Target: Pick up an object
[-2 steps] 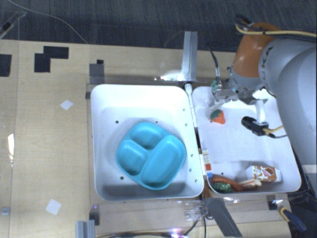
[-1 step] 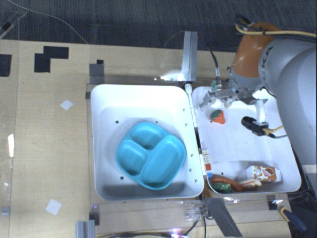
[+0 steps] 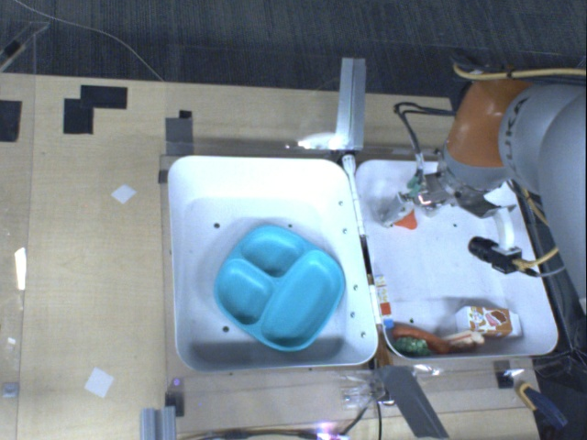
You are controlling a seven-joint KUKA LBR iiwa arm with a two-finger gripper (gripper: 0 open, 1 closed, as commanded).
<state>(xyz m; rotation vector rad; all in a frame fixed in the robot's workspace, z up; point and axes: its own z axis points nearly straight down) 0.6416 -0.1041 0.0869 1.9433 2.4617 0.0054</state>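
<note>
You have a divided plate [image 3: 280,287] in the left bin [image 3: 197,186]; a carton [image 3: 488,321] lies in the right bin's [image 3: 440,255] near corner.

Grey arm [image 3: 550,136], orange band (black cables)

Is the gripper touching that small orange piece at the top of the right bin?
Cannot tell. In the camera view the gripper sits right over the small orange piece, overlapping it, so neither contact nor a gap is plainly visible.
</note>
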